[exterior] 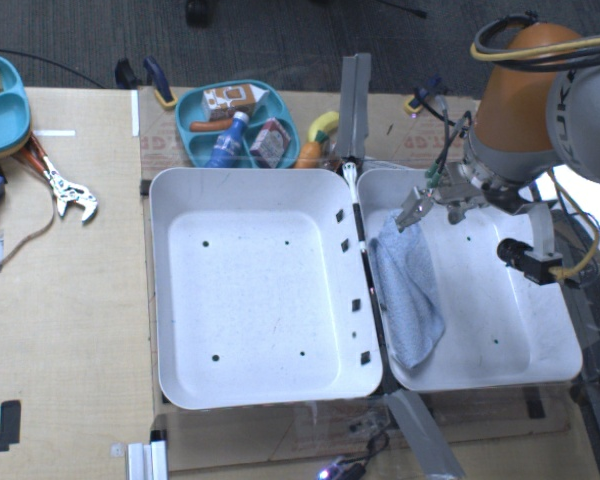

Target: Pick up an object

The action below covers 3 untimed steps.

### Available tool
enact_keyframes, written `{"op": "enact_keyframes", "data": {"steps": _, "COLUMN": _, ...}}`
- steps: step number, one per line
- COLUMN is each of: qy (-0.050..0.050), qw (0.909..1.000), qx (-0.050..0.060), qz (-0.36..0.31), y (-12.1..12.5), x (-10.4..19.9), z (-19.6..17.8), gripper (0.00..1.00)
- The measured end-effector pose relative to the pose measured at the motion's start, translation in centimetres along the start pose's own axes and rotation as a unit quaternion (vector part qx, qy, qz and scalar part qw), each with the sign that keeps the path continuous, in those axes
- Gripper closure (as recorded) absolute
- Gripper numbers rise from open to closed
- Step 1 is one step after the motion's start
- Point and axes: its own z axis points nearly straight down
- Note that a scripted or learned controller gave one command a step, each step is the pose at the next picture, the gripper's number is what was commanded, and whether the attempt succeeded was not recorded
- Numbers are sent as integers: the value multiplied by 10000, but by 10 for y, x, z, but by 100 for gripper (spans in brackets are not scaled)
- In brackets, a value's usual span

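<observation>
Item: one pick attempt, in progress, viewed from above at a slant. Arm [540,88]: grey with orange band, reaching in from the right over the right bin [520,363]. Gripper [416,215]: positioned low over the upper left part of that bin, fingertips at the top corner of the cloth; whether the fingers are spread or closed on fabric cannot be told at this size, so no hold is recorded. Task object: blue-grey cloth [408,293], the one loose item in either bin, lying crumpled along the left wall of the right bin, running from just below the gripper down toward the bin's near left corner; its upper corner appears drawn up to a peak toward the fingertips, the remainder resting on the bin floor and against the wall. Left bin [180,298]: white, adjoining, separated from the right bin by the central divider. Bench surroundings, not part of the task: teal tray [192,130] of small goods behind the left bin, a wrench [68,194] at far left. Status, as judged: approach done, gripper at the object; a secure grasp and the lift clear of the bin floor are not yet shown, and most of the task therefore remains.
</observation>
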Motion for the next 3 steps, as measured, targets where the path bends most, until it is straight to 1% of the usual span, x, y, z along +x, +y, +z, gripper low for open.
{"op": "enact_keyframes", "data": {"steps": 1, "qy": 6, "qw": 10000, "qx": 0, "qz": 68, "y": -111, "x": -27, "z": 99, "gripper": 0}}
{"op": "enact_keyframes", "data": {"steps": 2, "qy": 2, "qw": 9937, "qx": 0, "qz": 1123, "y": -53, "x": -26, "z": 100, "gripper": 0}}
{"op": "enact_keyframes", "data": {"steps": 3, "qy": 4, "qw": 9934, "qx": 9, "qz": 1148, "y": -54, "x": -28, "z": 91, "gripper": 100}}
